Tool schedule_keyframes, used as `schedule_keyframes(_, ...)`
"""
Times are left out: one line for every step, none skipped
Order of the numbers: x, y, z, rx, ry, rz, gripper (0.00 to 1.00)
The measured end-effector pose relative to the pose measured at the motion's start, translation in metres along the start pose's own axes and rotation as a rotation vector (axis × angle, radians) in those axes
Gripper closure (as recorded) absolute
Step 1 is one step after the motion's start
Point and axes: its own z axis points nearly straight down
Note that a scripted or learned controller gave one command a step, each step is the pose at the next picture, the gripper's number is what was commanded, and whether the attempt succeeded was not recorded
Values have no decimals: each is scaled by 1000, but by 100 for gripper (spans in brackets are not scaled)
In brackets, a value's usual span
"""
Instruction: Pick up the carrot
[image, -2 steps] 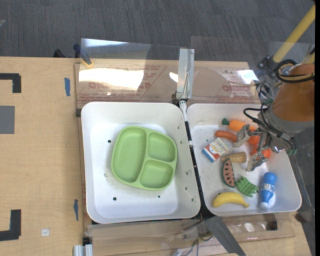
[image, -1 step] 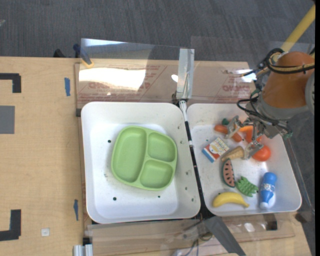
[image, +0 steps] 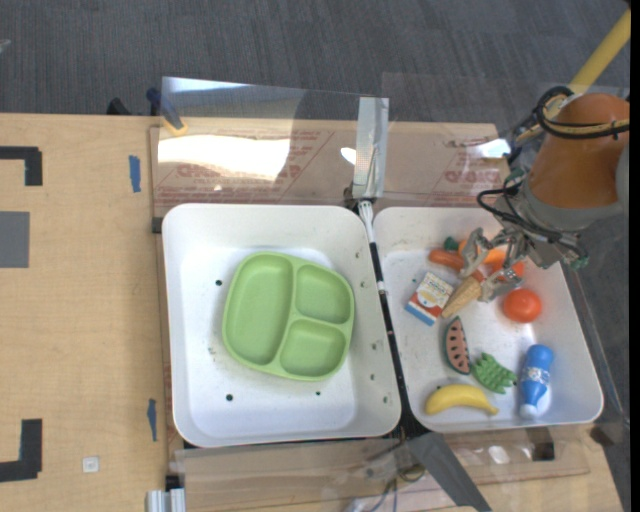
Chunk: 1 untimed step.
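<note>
I am hovering my gripper (image: 497, 262) over the right bin (image: 585, 400), finger state indiscernible, with the carrot (image: 447, 259) lying just leftward, long axis roughly crosswise.

I see the carrot (image: 447, 257), orange and small, lying in the right bin near its upper part; one end is perhaps green, partly hidden.

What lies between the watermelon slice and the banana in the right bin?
In the camera view, bare white bin floor separates the watermelon slice from the banana; the green leafy toy sits off to their right.
</note>
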Motion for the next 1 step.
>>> schedule_keyframes(-44,8,-99,-7,8,-134,100)
